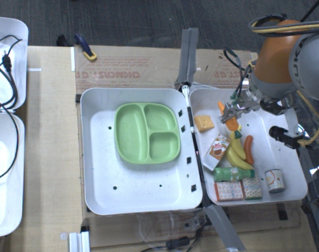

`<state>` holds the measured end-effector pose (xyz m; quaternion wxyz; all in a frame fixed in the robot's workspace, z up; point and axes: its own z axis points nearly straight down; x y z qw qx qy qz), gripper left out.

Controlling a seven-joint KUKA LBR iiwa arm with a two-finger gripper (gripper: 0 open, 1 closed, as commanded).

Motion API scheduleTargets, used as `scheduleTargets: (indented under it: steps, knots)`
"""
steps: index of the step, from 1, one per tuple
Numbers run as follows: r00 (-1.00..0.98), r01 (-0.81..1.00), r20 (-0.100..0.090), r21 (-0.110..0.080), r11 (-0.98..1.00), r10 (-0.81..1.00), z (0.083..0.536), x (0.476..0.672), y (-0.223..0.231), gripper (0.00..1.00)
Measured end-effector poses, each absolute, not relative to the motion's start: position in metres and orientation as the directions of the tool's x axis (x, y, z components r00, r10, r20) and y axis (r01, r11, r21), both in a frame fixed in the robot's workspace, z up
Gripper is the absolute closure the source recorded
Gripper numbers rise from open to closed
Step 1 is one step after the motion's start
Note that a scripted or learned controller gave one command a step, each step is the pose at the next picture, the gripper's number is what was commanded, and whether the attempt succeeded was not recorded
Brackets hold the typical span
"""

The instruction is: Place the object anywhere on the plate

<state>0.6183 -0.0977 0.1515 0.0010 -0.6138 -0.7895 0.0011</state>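
Right bin [285, 193]: carrot [232, 124] under end effector [234, 111].

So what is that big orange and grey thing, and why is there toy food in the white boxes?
That big thing is a robot arm. A computer program moves it. The picture comes from one camera fixed above the bench, looking down at a slant, and the arm reaches in from the right.

At the arm's end is its tool, which picks things up. It hangs over the right bin, just above a small orange carrot. I cannot tell whether it holds anything.

That bin also has a yellow cracker, a banana, a red sausage, a little can and some small boxes.

The left bin has a green plate with three sections. The robot should put one toy on that plate.
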Motion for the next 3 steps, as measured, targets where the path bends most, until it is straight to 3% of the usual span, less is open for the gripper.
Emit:
scheduleTargets:
  steps: [1,2,3]
  knots:
    - [-0.225,0.974,-0.001,0.000,0.225,0.974,0.191,0.618,0.006,1.00]
    - [-0.258,0.966,-0.001,-0.001,0.258,0.966,0.194,0.614,0.086,1.00]
    - [-0.257,0.966,-0.001,-0.001,0.257,0.966,0.194,0.615,0.085,0.00]
